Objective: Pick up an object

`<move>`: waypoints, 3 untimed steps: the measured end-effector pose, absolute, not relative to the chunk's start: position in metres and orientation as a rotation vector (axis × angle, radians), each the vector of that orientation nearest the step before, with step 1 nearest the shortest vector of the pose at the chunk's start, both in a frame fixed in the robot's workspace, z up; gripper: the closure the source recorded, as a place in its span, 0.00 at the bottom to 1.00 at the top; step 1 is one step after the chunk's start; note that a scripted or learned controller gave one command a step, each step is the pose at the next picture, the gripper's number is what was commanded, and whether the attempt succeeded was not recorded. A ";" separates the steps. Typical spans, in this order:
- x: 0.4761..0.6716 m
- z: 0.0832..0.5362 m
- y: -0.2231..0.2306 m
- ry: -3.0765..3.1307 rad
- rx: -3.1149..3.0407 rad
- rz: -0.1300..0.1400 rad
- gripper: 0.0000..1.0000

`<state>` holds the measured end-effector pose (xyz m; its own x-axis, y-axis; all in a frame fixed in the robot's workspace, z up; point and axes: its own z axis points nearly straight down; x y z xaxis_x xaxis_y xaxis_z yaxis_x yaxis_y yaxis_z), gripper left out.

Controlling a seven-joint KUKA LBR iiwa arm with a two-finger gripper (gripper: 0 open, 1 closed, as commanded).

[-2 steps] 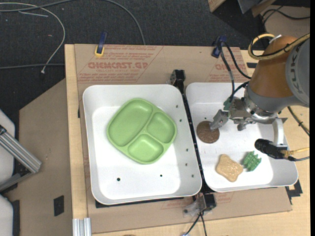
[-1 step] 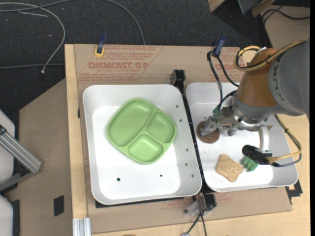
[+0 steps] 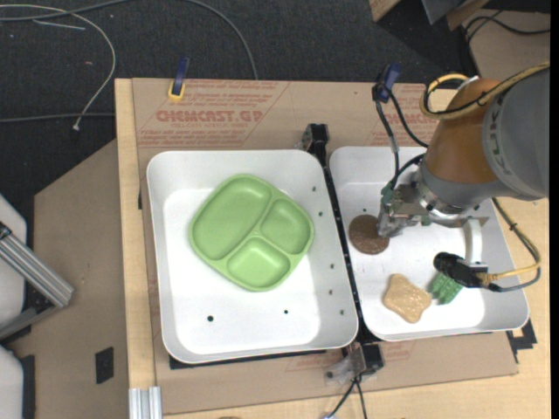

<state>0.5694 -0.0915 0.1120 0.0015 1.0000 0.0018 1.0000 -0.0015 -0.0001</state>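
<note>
On the worktop (image 3: pixel 131 234) sit two white bins. The left bin (image 3: pixel 175 321) carries a green divided plate (image 3: pixel 251 231), tilted diagonally. In the right bin (image 3: pixel 489 321), the arm's gripper (image 3: pixel 385 223) is lowered beside a brown disc (image 3: pixel 368 235) near the bin's left wall; I cannot tell its state, nor whether it touches the disc. A tan toast-shaped piece (image 3: pixel 407 298) lies nearer the front edge, with a small green object (image 3: pixel 446 288) just to its right.
</note>
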 end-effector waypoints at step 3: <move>0.564 0.238 -0.097 -2.224 -2.222 -0.003 1.00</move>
